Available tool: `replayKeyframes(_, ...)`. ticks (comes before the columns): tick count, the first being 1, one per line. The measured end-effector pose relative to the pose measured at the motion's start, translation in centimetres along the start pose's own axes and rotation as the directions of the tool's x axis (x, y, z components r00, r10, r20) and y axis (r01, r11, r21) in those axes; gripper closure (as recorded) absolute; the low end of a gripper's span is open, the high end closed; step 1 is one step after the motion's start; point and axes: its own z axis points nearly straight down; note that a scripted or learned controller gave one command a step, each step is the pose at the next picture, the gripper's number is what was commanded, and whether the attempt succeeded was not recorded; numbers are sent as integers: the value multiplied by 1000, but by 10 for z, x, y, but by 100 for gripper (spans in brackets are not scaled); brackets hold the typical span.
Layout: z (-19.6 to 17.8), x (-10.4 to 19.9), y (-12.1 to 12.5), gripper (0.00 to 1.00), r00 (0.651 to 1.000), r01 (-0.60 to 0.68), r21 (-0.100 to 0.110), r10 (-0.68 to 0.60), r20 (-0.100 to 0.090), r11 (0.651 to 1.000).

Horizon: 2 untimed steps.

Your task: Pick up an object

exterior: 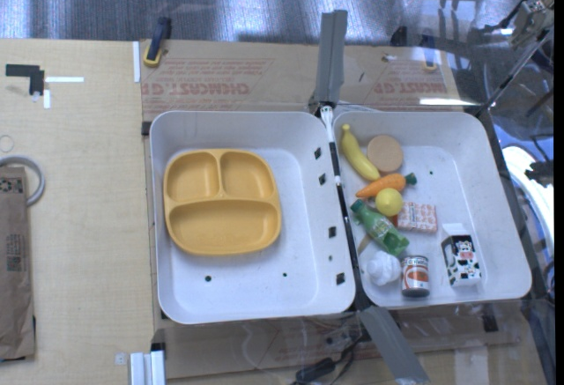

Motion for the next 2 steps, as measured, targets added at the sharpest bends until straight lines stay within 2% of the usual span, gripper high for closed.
replayKeyframes(1,-8,0,1,100,1000,2,1,-2,2,1000)
replayKeyframes(2,30,2,-24,100,994,-102,5,102,-25,995)
